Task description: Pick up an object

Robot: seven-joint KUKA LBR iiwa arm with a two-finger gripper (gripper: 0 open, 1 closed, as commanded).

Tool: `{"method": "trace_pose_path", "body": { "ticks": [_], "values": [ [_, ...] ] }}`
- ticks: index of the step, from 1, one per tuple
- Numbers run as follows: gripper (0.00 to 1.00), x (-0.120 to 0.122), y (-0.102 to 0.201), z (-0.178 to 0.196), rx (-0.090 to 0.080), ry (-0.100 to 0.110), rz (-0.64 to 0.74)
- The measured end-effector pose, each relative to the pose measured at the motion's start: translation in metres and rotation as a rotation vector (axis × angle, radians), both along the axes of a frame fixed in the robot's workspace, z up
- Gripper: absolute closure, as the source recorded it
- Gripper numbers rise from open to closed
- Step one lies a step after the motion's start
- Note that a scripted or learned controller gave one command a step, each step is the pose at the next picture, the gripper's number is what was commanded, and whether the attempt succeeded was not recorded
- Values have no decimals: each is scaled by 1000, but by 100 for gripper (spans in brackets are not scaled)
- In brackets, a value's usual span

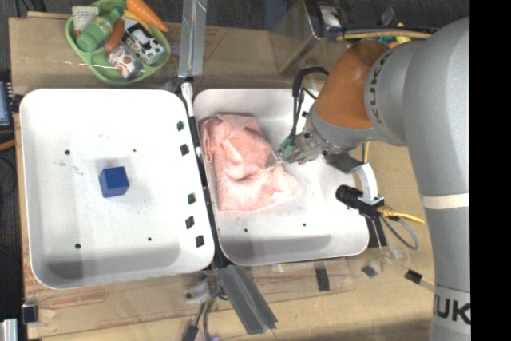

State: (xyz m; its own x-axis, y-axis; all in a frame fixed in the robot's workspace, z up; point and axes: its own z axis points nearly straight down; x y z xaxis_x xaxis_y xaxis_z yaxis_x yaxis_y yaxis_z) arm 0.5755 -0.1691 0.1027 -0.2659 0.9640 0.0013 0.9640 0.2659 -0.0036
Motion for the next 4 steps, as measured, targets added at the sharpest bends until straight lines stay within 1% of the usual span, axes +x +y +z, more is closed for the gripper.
{"method": "trace_pose_path", "body": {
  "ticks": [1, 2, 3, 4],
  "values": [
    [100, 10, 45, 108, 0, -4, 161],
    [100, 77, 23, 115, -1, -2, -128],
    [100, 39, 4, 115, 0, 0, -130],
    [100, 45, -41, 198, -1, -3, -132]
  ]
}}
